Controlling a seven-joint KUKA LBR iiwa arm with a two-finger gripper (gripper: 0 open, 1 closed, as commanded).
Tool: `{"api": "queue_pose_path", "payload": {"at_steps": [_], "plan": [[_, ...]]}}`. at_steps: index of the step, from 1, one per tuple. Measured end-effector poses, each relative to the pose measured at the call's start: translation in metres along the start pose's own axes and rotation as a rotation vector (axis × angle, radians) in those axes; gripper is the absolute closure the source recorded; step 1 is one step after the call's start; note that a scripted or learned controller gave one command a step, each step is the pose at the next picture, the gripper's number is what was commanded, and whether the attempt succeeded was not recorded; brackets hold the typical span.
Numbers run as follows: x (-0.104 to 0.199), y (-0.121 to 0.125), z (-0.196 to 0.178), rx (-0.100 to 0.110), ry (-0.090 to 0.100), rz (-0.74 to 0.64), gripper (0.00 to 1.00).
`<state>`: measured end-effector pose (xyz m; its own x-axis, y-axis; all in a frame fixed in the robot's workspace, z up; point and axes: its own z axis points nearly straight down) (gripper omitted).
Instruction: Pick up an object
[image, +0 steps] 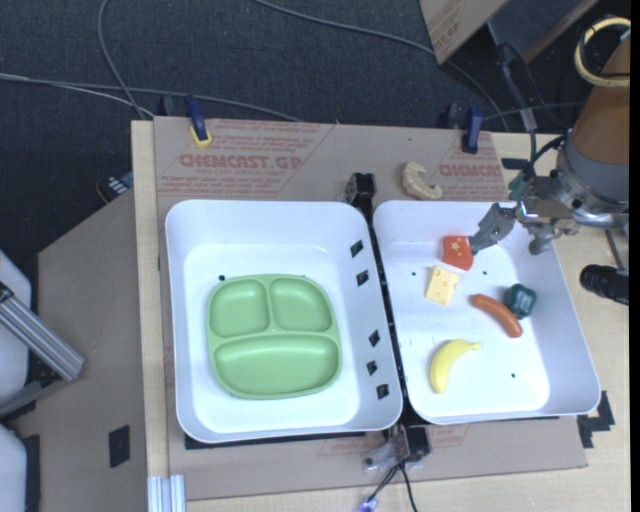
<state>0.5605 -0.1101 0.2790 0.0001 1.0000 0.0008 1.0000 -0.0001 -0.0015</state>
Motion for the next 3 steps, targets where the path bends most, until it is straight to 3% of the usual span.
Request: {"api": "queue_pose_path", "payload": {"at_steps": [2,3], "plan": [[-0.013,-0.008,0.112,0.006,0.002,0.001,0.0],[-0.005,-0.007,0.157,0.005,0.002,0.0,0.0]]}}
